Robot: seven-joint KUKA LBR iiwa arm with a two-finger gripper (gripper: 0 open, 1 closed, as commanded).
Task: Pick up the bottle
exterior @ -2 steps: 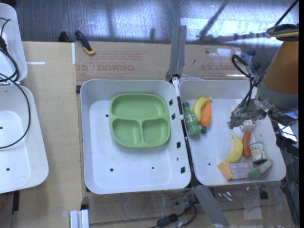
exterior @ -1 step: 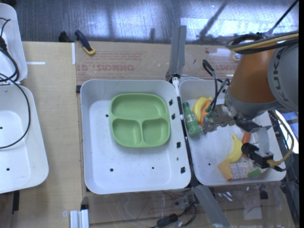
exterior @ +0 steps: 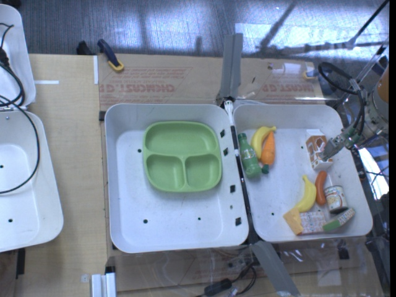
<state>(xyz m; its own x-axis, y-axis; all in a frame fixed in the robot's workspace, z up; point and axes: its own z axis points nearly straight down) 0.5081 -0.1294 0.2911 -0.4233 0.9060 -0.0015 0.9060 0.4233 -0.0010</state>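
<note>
One green bottle (exterior: 249,156), lying down

Arm (exterior: 385,85) cut off at the frame's right edge; gripper (exterior: 337,146) at right, fingertips too small to resolve, perhaps overlapping the small carton (exterior: 316,150).

green bottle (exterior: 249,156) in right bin (exterior: 281,228) w/ bananas, claw (exterior: 337,145) nr carton (exterior: 316,150)

Red printed lettering runs along the cardboard sheet (exterior: 185,79) on the bench, far of the two bins; it appears upside down and reversed, too faint to read reliably. Labels on the right bin's small packages are illegible.
</note>
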